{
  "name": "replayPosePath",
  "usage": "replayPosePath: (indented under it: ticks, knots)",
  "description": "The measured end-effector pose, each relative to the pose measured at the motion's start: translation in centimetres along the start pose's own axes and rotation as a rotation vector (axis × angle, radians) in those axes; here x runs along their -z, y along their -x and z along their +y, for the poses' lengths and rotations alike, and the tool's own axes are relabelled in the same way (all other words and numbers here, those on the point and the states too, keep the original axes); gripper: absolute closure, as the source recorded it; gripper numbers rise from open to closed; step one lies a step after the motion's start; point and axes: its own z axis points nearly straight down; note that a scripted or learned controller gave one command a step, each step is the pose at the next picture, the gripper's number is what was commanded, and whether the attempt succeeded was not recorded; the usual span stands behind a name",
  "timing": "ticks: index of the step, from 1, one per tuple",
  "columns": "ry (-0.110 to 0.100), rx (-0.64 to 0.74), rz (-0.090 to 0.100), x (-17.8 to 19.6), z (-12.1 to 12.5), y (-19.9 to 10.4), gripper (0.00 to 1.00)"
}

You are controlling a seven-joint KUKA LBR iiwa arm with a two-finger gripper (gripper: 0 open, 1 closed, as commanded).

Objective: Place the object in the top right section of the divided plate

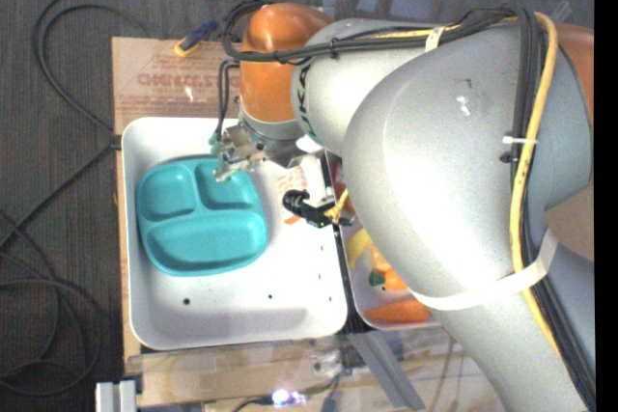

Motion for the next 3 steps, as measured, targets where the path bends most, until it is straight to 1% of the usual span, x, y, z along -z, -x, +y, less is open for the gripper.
replayPosePath:
  ticks: [1, 2, 3]
  knots:
    - [-0.009, 0.046, -0.001, 0.2, -1.8, -0.8, 1.0]
    - [-0.009, 0.057, 0.011, 0.3, -1.7, -1.9, 0.0]
    - [-0.014, -0.106, 0.022, 4.4, -2.6, 1.5, 0.0]
